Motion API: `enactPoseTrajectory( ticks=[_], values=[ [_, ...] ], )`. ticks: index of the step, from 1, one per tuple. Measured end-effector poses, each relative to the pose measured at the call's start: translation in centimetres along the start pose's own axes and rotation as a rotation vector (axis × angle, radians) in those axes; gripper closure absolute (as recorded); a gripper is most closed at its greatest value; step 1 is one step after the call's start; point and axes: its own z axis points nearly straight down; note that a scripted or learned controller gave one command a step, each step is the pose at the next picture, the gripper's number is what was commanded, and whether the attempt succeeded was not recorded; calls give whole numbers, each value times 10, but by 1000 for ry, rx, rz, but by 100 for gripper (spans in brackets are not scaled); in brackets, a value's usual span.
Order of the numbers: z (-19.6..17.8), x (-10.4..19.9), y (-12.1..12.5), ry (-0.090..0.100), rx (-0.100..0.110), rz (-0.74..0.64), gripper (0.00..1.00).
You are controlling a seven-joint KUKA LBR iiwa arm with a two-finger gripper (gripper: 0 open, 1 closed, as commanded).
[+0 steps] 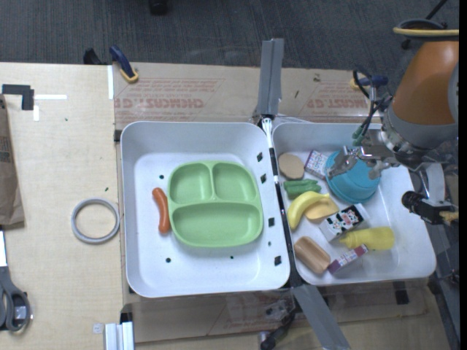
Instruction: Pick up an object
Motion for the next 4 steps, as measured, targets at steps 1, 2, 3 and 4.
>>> enactPoseTrajectory(
  ticks=[1,2,3,4],
  values=[
    [-22,29,-29,0,-3,69,0],
    [74,12,24,1,-6,-79,0],
    [46,-27,35,14,1,-218,0],
    [75,-34,59,-2,-8,-194,0]
  ],
)
